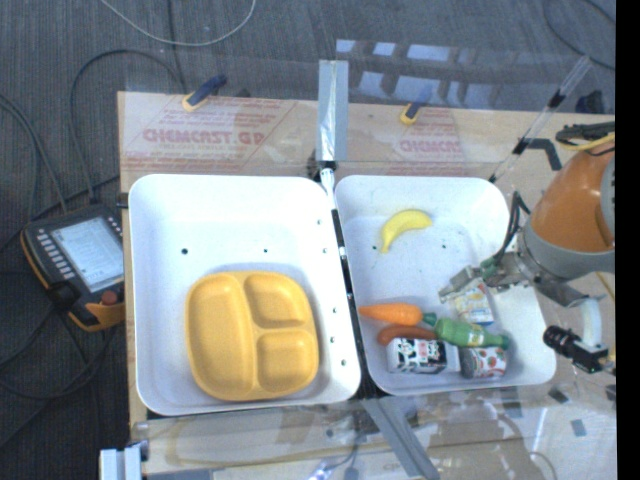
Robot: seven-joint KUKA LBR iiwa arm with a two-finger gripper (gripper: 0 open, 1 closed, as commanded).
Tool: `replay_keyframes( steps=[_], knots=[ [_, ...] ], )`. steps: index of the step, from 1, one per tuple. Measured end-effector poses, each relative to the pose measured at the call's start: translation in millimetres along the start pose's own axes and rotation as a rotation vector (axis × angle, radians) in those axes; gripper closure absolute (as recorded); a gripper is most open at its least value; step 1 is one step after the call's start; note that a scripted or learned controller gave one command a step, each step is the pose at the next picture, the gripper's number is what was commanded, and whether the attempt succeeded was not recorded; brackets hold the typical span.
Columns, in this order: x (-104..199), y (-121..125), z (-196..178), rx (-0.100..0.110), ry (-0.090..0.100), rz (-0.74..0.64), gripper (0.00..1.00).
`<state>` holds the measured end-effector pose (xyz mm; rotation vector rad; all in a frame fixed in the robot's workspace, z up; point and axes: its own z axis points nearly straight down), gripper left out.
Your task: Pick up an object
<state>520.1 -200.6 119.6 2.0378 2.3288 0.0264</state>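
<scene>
Bench carried two white bins: left bin (160,218) held a yellow divided tray (254,333), right bin (480,196) held banana (403,225), carrot (392,313), green bottle (470,333); gripper (470,283) sat low above the clutter, jaw state unreadable, nothing visibly lifted, so pick pending.

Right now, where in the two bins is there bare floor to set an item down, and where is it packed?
Left bin: bare floor behind and left of the yellow tray. Right bin: open floor around the banana, toward the back wall. Crowded along its front: carrot, green bottle, cow-print carton, with the gripper just above.
</scene>
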Motion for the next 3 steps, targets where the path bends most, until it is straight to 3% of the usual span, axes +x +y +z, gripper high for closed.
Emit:
replay_keyframes(
  steps=[1,2,3],
  knots=[
    [-15,9,27,0.033,0.032,0.007,0.00],
    [-17,11,20,0.027,0.022,0.008,1.00],
    [26,18,-81,0.045,0.020,0.067,1.00]
  ],
)
